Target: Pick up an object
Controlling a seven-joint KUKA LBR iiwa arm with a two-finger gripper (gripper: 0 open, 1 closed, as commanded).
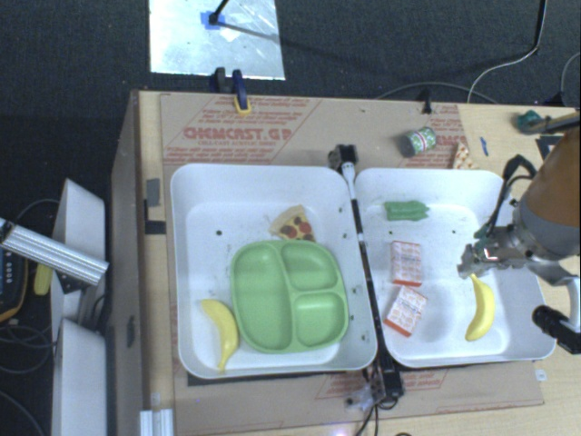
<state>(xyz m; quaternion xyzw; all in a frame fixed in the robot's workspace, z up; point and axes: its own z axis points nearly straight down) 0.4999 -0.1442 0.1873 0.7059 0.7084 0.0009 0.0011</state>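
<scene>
**Gripper low in the right bin, just above a banana**

You have the grey arm with its orange band [556, 189] reaching in from the right, with the two-finger gripper [487, 256] down over the right shallow white bin [436, 357]. You cannot tell from this view how far its fingers stand apart, and nothing shows between them. A curved yellow banana [480, 309] lies on the bin floor just below the gripper, its upper tip close to it; whether they touch is unclear.

To the left in the same bin you see two small red-and-white packets [406, 262] [406, 311], one above the other, and a green pod-shaped toy [406, 211] near the far wall.

In the left shallow white bin [195, 243] sits a light green divided plastic plate [289, 295]. A second yellow banana [221, 330] rests at its lower left edge, and a toy pizza slice [292, 223] lies just beyond its far rim.
</scene>
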